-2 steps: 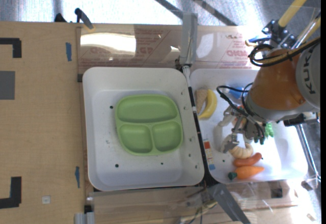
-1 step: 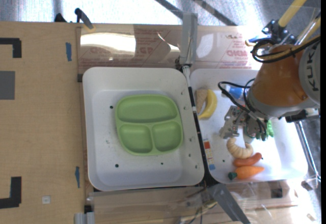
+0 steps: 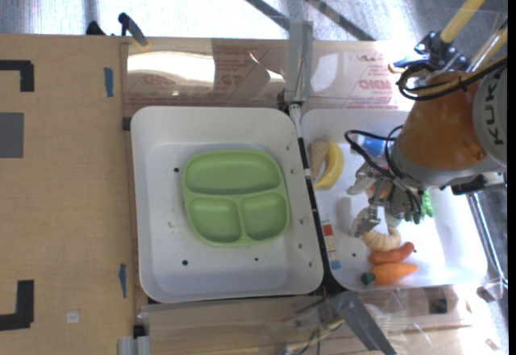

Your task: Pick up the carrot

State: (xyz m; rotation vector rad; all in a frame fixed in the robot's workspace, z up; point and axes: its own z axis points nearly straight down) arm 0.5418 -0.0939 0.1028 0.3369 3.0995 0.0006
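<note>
Two white bins share the bench; the gripper (image 3: pixel 372 219) (finger spread impossible to tell) hovers in the right bin (image 3: pixel 451 252) above the carrot (image 3: pixel 392 272).

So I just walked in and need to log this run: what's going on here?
A grey and orange robot arm reaches into the right bin, its gripper hanging above a cluster of toy food. The carrot lies near that bin's front edge, beside a red sausage-like piece, not picked up yet. A banana lies farther back. The left bin holds a green divided plate.
</note>
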